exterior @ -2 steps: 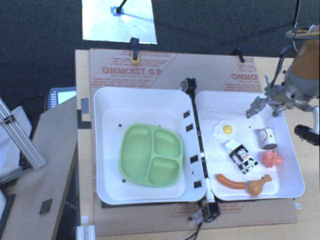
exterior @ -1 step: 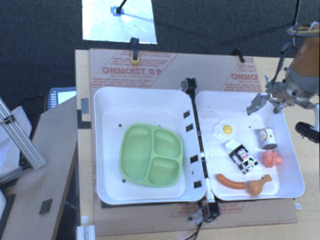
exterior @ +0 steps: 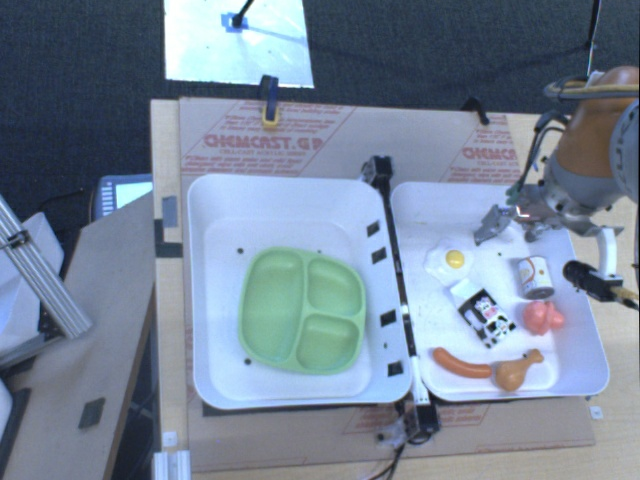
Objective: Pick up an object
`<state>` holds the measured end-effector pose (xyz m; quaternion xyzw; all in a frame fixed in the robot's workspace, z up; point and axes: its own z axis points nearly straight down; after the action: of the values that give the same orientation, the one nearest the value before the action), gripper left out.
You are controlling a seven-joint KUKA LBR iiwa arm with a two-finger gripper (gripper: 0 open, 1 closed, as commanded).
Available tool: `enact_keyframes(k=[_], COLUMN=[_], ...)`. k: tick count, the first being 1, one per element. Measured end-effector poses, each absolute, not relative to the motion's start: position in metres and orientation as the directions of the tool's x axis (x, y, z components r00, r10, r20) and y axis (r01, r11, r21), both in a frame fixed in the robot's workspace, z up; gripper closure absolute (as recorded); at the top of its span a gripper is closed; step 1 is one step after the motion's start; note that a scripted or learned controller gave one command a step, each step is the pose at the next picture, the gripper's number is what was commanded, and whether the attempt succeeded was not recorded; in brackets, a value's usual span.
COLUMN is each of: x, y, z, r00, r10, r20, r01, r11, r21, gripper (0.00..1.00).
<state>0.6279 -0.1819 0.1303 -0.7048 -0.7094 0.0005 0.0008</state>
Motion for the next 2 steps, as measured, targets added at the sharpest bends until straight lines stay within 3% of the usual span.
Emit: enact_keyframes(k=[1,2], x=[0.629,0.630], y=[-0.182,-0.182], z=[0.083,0.097], r00=[-0.006,-0.008], r10=[1.000,1.000], r20=[-0.001,-0.003], r01=[1.000,1.000], r11=[0.006,0.008], r21=[0.002,0.007], gripper=[0.00,1.00])
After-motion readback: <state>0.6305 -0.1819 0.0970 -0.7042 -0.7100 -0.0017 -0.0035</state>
